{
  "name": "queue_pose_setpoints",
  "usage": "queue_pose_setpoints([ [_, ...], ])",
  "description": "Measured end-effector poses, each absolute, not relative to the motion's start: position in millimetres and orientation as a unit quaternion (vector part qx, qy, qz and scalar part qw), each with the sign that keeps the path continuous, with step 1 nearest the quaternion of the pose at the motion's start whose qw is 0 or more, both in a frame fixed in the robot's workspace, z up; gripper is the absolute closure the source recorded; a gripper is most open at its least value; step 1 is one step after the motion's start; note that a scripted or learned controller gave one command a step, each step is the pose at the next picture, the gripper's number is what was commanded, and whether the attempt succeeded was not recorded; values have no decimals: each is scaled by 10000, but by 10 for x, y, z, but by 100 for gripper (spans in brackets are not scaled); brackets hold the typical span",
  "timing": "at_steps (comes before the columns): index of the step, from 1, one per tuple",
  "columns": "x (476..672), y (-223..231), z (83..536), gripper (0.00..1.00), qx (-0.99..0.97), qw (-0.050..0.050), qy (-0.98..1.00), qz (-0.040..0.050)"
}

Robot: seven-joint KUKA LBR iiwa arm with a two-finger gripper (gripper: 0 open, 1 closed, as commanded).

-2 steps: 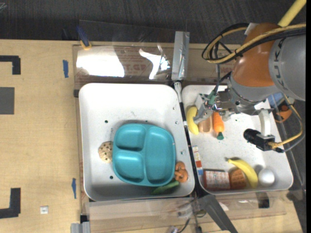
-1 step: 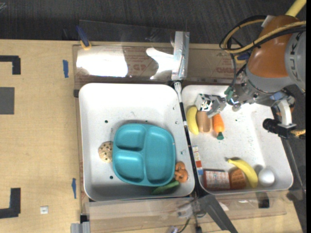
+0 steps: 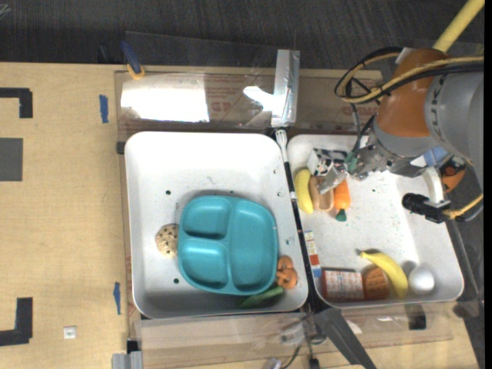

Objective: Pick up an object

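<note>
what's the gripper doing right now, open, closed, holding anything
Gripper: low in the right bin, at the carrot and the banana by the divider; its state cannot be told from this view.

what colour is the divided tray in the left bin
Teal blue, seen in the camera view: the tray.

The teal tray (image 3: 228, 242) hides most of a green vegetable (image 3: 260, 298), and the arm (image 3: 453, 114) runs off the right edge

Teal tray (image 3: 228, 243) — white bins (image 3: 200, 148), yellow bananas (image 3: 304, 191), orange carrot (image 3: 342, 196).
</note>
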State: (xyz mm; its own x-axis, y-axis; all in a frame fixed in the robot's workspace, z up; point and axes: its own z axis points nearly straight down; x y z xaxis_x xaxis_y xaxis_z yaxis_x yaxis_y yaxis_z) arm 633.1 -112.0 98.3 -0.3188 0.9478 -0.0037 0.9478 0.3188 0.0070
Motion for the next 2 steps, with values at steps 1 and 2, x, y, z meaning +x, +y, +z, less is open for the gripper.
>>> queue_pose_setpoints([
  [1, 6395, -1039, 945, 0, 6257, 74, 7800, 42],
  [2, 6420, -1017, 1072, 100, 6256, 87, 7801, 79],
])
